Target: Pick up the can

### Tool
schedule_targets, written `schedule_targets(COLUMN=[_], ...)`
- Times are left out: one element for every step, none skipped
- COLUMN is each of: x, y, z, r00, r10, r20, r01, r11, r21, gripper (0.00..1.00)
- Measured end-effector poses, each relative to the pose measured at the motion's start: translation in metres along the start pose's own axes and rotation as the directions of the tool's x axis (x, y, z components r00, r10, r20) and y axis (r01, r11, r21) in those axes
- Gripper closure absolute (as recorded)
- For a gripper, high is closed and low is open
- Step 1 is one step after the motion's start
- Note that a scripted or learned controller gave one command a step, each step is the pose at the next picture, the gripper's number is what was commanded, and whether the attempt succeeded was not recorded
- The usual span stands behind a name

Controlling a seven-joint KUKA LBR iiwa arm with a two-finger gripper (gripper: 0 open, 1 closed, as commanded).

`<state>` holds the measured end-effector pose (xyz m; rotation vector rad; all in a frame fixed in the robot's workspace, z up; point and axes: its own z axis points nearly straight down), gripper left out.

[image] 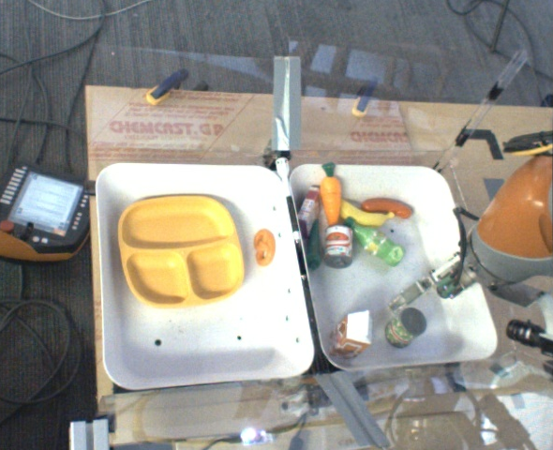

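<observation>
I'm looking at a robotics lab: 2 white bins (201, 364) on a bench (211, 125), loose cables (52, 7) across grey carpet (164, 26), and a control pendant (37, 212) at the side.

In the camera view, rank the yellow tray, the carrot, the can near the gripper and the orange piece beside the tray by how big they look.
1. Yellow tray, by far the largest.
2. Carrot.
3. Can.
4. Orange piece.
Carrot versus can is close: the carrot is longer, the can rounder.
</observation>
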<state>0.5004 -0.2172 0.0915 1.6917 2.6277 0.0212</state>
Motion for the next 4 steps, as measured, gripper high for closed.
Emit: schedule_targets(x=[-0.002,-0.002,0.028,0.028], y=[0.0,0.0,0.0,0.002], z=[-0.009,-0.009,0.001,-0.009], r00=[1.0,1.0,1.0,1.0], r10=[0.001,0.002,0.006,0.006], r20=[0.005,0.005,0.011,0.01], r01=[-0.001,-0.002,-0.007,-0.006], r11=[1.0,1.0,1.0,1.0], r21=[0.002,0.002,0.009,0.007], gripper=[1.0,0.0,0.0,1.0])
